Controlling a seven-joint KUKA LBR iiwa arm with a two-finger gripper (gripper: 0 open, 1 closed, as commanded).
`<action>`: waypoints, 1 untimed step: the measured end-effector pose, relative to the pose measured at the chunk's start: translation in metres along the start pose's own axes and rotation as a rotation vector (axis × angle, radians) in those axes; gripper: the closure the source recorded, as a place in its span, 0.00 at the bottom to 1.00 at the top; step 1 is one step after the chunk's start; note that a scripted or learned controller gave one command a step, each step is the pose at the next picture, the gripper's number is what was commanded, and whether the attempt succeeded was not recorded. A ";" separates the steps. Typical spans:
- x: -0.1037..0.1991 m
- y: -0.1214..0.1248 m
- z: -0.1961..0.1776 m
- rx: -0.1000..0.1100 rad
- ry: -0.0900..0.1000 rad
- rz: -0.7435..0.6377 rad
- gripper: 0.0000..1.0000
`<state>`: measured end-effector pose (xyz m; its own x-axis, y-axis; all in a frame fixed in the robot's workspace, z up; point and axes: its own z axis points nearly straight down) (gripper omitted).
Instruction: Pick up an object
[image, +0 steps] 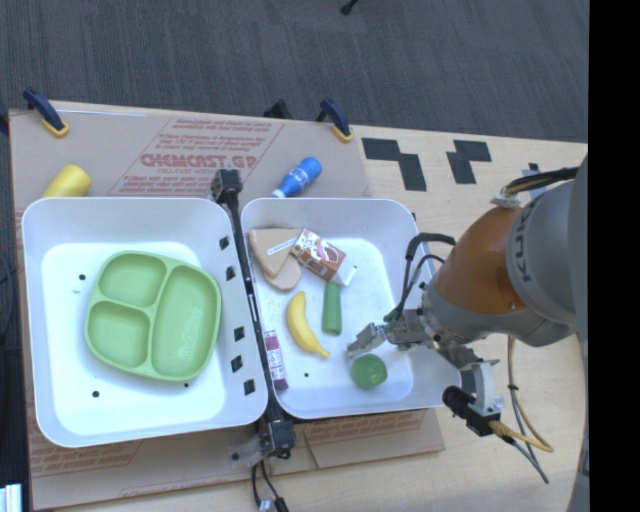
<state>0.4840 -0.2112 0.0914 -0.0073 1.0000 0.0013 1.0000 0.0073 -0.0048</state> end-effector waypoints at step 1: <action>0.000 0.001 -0.010 0.000 -0.001 -0.007 1.00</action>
<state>0.4852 -0.2109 0.1019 -0.0146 0.9999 0.0006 0.9999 0.0146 -0.0047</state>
